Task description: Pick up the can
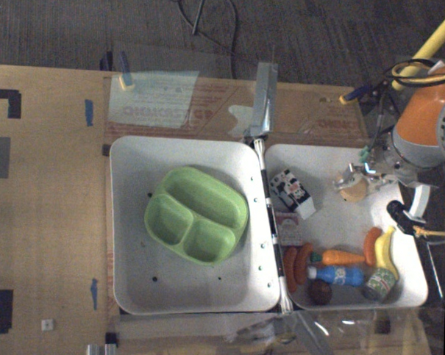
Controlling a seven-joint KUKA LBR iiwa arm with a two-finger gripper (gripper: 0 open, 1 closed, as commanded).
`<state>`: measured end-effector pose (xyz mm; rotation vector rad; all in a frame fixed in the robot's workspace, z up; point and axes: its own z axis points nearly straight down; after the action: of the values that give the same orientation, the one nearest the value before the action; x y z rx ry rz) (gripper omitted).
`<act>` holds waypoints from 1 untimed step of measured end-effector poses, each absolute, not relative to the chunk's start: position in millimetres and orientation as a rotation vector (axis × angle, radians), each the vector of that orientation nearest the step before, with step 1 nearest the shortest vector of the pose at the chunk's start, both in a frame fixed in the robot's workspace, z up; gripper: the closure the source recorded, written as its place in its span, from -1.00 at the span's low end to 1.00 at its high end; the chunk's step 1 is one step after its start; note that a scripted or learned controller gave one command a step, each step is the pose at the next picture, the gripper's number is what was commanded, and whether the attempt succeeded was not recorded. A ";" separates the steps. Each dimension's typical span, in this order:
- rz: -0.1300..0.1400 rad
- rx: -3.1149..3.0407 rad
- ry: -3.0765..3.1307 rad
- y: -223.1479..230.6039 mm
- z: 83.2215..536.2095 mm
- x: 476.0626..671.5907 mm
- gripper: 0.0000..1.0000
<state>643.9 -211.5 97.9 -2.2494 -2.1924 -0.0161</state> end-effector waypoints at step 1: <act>-0.003 -2.066 -2.372 -137.7 214.4 632.7 1.00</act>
<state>632.7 -137.7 214.4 -2.0656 -2.3721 -0.0029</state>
